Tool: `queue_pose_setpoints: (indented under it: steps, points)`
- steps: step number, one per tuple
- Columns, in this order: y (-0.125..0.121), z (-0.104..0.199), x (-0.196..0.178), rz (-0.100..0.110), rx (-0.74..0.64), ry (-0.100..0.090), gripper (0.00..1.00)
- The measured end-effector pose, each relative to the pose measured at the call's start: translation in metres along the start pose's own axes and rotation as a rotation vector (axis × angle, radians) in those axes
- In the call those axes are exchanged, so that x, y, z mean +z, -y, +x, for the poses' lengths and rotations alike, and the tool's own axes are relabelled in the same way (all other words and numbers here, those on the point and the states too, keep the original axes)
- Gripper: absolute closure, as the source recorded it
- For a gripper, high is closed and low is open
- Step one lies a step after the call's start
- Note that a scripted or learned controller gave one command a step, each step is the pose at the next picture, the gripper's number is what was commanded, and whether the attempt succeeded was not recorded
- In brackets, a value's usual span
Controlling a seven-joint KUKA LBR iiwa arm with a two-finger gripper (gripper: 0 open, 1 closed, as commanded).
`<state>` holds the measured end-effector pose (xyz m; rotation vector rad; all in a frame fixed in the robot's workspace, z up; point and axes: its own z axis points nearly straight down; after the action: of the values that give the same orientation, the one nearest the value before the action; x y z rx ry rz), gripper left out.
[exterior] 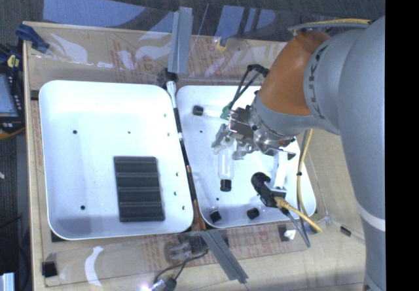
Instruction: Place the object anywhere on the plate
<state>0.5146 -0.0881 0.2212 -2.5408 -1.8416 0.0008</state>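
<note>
Bench carries two white bins side by side. In the left bin (59, 106) a dark ribbed plate (139, 188) lies flat on the floor, in the near half and toward the wall shared with the other bin; nothing lies on it. The grey arm (344, 67) with its orange band (291, 80) reaches in from the right and covers much of the right bin (203, 172). The gripper (230, 144) is over the middle of this bin and points down to the floor. Just beside it, on the near side, there is a clear tube (224, 167) with a black cap (225, 185) at its near end. The tube's top end is at the gripper, but it cannot be told whether the gripper grasps the tube or is only close to it, and if the gripper is released or clenched cannot be told either. The tube is in the right bin, well apart from the plate. A second tube (211, 112), also clear and with a black end to the left, lies across the far part of the same bin. Two small black pieces are near the front wall of the right bin, one (215, 216) to the left and one (253, 213) to the right.
</note>
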Motion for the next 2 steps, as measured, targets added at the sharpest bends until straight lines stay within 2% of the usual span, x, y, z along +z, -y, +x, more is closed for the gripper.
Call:
queue_pose_setpoints:
  steps: [1, 2]
  points:
    - [0.034, 0.079, 0.031, 0.003, 0.146, 0.002, 1.0]
    - [0.046, 0.154, 0.031, 0.002, 0.322, 0.002, 1.0]
